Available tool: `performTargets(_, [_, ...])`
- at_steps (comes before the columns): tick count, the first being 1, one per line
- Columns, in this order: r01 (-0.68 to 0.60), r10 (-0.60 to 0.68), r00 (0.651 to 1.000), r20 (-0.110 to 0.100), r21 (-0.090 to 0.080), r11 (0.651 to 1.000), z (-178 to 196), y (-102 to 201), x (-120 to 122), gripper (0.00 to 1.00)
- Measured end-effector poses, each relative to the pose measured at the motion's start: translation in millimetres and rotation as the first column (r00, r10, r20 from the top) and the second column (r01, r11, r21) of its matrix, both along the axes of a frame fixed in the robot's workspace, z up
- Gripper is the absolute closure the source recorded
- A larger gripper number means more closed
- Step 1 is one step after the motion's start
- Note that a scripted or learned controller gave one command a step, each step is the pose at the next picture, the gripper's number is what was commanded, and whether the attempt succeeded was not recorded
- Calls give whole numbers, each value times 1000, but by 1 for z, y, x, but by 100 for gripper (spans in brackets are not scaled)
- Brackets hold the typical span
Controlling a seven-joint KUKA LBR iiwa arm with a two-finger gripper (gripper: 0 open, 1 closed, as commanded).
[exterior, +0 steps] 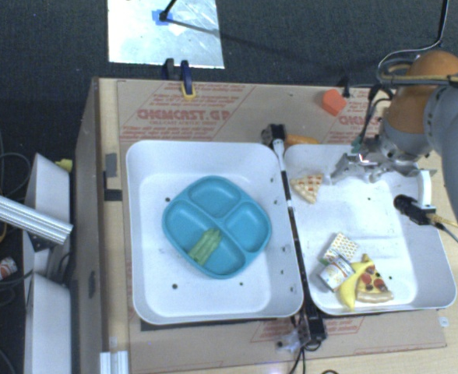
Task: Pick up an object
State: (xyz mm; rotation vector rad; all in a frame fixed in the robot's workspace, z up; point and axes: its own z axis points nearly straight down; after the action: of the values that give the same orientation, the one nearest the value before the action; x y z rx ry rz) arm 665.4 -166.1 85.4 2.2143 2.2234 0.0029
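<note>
The claw (pixel 352 167) hangs low over the right bin's (pixel 439 271) back edge; its tips blur together, so I cannot tell its opening. The arm is cut off at the worktop's right edge.

1. The two white bins (pixel 213 306) looked like smooth, shiny plastic.
2. The blue plate (pixel 241 224) looked like smooth, dull plastic.
3. The board (pixel 190 115) under them looked like brown cardboard.
4. The gripper (pixel 359 164) looked like shiny metal.
</note>
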Motion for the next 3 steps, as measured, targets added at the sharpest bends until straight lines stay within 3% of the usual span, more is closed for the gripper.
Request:
performTargets(1, [3, -3, 1000, -2, 1, 1000, -1, -1, -52, 0])
performTargets(2, [0, 0, 1000, -1, 2, 1000, 1, -40, 4, 0])
performTargets(3, [-3, 3, 1000, 4, -1, 1000, 12, -40, 6, 100])
